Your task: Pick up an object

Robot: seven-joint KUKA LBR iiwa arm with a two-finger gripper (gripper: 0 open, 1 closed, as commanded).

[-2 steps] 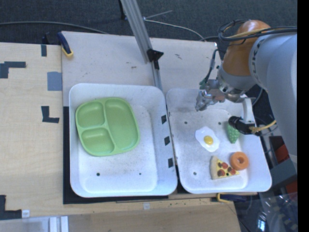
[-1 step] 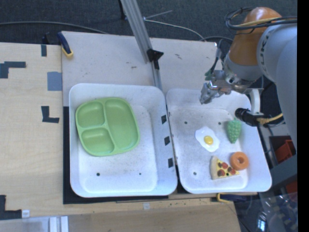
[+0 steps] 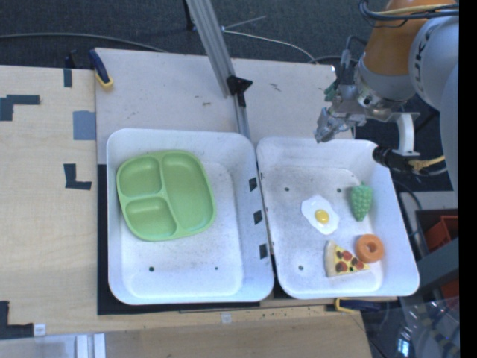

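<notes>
Right bin (image 3: 395,274) with four toy foods: fried egg (image 3: 320,215) near centre; green grapes (image 3: 361,201) just right of it; pizza slice (image 3: 341,260) toward the near edge, touching a doughnut (image 3: 369,248) on its right. Gripper (image 3: 326,131) above the bin's far rim, apart from all four; whether its fingers are spread or pressed together cannot be told. Left bin (image 3: 127,274) holding a green three-compartment tray (image 3: 164,195). Letters on the arm's (image 3: 417,43) grey casing are cut off at the frame edge and not legible.
</notes>
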